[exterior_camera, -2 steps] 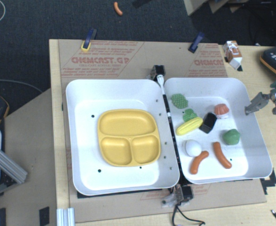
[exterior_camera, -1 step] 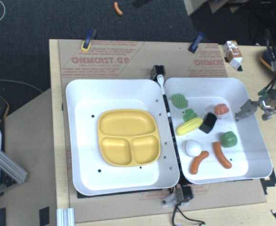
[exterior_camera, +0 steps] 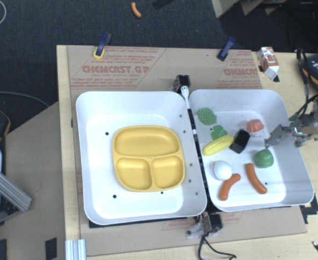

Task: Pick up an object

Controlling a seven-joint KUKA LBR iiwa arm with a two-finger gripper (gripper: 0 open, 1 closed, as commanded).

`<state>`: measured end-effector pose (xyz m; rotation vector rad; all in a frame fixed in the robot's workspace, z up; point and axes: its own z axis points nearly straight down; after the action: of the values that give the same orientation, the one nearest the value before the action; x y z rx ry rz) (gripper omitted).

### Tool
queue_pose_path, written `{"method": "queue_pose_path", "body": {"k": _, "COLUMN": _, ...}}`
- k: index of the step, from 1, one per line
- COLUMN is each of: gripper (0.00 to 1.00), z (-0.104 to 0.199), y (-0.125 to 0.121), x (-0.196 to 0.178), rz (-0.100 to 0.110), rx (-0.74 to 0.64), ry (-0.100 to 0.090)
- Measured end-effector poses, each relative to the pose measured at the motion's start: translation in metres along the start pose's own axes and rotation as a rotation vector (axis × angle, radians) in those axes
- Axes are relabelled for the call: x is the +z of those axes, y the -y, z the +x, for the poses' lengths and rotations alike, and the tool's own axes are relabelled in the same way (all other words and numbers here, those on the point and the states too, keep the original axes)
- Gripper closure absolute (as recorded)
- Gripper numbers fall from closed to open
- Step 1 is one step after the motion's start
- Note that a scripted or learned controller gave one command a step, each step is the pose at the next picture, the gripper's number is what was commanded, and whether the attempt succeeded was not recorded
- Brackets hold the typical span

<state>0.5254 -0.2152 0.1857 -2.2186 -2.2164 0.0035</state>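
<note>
The gripper (exterior_camera: 273, 136) is seen at the right bin's (exterior_camera: 289, 195) three o'clock edge; whether it is clenched cannot be told. Toy food is scattered in that bin: a corn cob (exterior_camera: 218, 144) with its long axis running from two to eight o'clock, and two sausages (exterior_camera: 229, 186) at six o'clock.

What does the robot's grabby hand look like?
The gripper is small and made of grey metal, with thin dark grey fingers that taper toward the tips. Behind them sits a blocky silvery metal body with small parts bolted on. Thin dark cables loop above it at the right edge.
</note>
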Motion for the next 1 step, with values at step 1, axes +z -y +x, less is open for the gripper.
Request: {"method": "queue_pose_path", "body": {"k": 1, "gripper": 0.0, "z": 0.001, "y": -0.0069, "x": 0.0608, "rz": 0.001, "rx": -0.001, "ry": -0.001}}
